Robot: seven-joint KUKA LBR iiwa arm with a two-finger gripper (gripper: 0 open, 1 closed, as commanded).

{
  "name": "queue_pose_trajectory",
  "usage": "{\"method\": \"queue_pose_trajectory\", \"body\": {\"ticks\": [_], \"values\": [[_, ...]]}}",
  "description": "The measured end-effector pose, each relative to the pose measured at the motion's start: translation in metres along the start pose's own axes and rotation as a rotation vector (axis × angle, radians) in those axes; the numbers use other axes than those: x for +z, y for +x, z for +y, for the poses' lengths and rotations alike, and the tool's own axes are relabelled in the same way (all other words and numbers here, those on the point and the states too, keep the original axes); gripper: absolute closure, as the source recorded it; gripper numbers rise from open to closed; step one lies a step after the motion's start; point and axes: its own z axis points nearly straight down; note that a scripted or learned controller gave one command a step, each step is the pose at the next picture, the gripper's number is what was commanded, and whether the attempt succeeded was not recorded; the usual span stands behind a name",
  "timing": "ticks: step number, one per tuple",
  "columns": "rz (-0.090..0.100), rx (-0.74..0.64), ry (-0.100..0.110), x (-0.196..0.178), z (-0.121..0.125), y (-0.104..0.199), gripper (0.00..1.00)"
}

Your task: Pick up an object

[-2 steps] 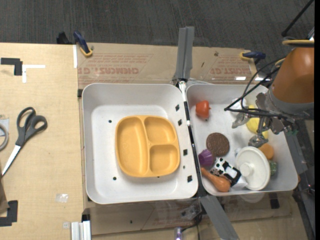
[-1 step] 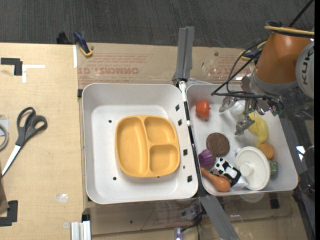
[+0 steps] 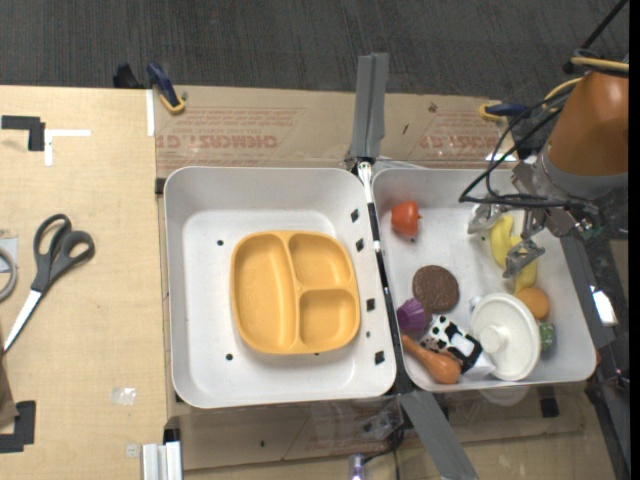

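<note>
Left bin (image 3: pixel 200 298): centre frame, holds a yellow divided plate (image 3: pixel 296 291); bare floor rings it.
Right bin (image 3: pixel 455 198): crowded lower half, open floor upper middle.
Gripper (image 3: pixel 524 251): right edge of frame, fingers slightly spread over the banana (image 3: pixel 501 241), nothing pinched between them.
Tomato (image 3: pixel 404 218): apart, upper left of right bin.

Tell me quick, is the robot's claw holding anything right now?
Gripper: it hangs over the banana in the right bin, but whether it is open, shut or holding anything cannot be told.
</note>
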Motion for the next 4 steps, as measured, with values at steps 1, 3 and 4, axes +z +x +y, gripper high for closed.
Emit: {"method": "queue_pose_trajectory", "body": {"ticks": [1,3,4], "values": [[0.001,0.016,-0.003,0.001,0.0,0.021,0.0],[-0.006,0.017,0.0,-0.011,-0.001,0.019,0.0],[0.012,0.128,-0.01,0.003,0.0,0.006,0.0]]}}
